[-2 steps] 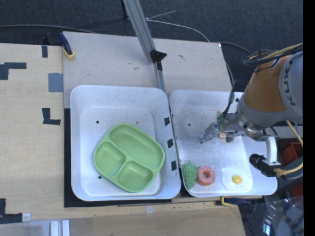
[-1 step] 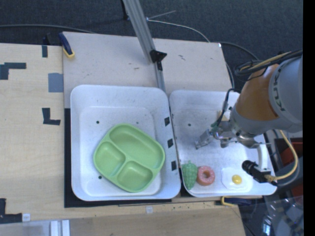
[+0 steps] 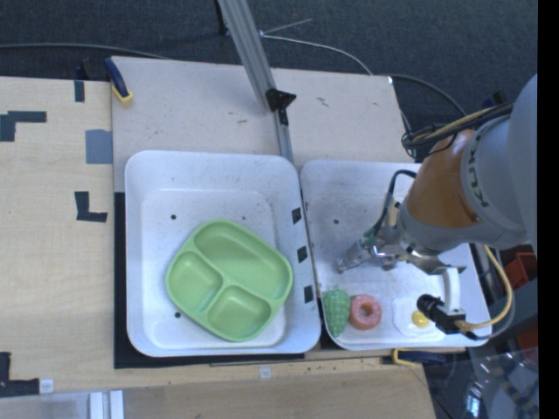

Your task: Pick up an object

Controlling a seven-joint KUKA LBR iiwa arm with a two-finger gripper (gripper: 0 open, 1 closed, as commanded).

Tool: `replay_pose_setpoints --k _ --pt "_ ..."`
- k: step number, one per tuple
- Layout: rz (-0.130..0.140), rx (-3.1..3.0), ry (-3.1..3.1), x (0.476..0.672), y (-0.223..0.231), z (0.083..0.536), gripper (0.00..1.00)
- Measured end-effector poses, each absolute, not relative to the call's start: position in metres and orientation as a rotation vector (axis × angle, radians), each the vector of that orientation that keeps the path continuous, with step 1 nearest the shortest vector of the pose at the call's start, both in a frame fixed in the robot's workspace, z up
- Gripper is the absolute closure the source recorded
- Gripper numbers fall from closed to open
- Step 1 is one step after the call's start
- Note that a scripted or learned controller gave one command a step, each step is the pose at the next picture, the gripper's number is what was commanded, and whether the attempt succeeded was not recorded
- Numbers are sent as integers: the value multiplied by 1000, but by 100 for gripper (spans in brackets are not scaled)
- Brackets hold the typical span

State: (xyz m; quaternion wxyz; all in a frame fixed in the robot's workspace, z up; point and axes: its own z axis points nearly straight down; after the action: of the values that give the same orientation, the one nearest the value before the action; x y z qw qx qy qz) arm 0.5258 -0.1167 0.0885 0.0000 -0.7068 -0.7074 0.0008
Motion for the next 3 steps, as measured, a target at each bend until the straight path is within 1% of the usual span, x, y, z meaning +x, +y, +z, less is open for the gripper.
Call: replay_pose_setpoints --k 1,2,3 --pt "1 -2218 -2222 526 -116 99 100" --pt "-4 -2221 -2226 528 -113 162 100" --pt "-3 -2221 -2226 534 -112 205 100"
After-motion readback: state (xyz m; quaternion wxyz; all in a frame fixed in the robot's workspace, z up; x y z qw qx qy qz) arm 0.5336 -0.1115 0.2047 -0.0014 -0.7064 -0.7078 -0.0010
